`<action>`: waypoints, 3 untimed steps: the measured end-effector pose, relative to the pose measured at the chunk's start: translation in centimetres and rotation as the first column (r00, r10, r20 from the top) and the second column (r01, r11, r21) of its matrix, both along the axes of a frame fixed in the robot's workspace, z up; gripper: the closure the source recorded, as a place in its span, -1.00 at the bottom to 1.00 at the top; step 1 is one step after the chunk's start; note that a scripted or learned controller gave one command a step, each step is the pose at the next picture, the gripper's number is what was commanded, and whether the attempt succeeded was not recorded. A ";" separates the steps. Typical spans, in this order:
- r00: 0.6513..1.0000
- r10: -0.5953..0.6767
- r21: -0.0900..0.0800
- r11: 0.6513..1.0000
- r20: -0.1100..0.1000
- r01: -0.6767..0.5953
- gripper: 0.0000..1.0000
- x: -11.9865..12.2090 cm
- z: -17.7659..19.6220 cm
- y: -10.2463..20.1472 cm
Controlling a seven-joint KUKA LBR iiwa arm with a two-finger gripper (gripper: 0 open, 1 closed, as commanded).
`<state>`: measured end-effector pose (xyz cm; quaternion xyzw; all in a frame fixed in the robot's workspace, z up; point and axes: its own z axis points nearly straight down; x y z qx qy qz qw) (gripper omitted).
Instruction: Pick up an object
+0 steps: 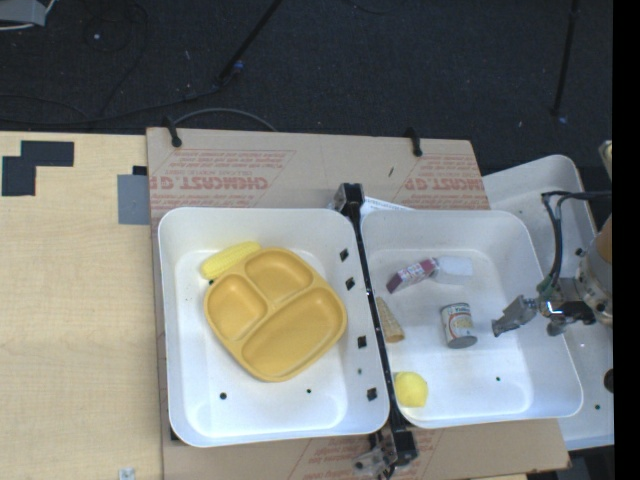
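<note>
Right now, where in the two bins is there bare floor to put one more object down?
Left bin: a bare strip below the yellow divided plate. Right bin: bare floor between the yellow ball and the end effector. It is crowded around the can and tube.

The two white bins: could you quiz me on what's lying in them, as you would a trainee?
1. True or false: the yellow divided tray lies in the right bin.
2. Which thing lies nearest the gripper? A) the small can B) the yellow ball C) the tan block
3. Fill in: the purple-and-white tube lies in the ____ bin.

Key:
1. False; it lies in the left bin, with a small yellow piece at its upper left edge.
2. A; the can stands just left of the gripper, apart from it.
3. Right.
</note>
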<state>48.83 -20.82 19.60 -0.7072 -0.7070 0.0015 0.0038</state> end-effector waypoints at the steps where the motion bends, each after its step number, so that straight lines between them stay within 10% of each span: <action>1: 1.000 0.000 0.001 1.000 -0.001 0.000 -1.00 -0.4 -6.4 0.4; 2: 1.000 -0.001 -0.002 1.000 0.005 0.001 -1.00 -0.4 -11.0 0.5; 3: 1.000 -0.003 -0.002 1.000 0.006 0.003 1.00 -0.3 -9.8 0.3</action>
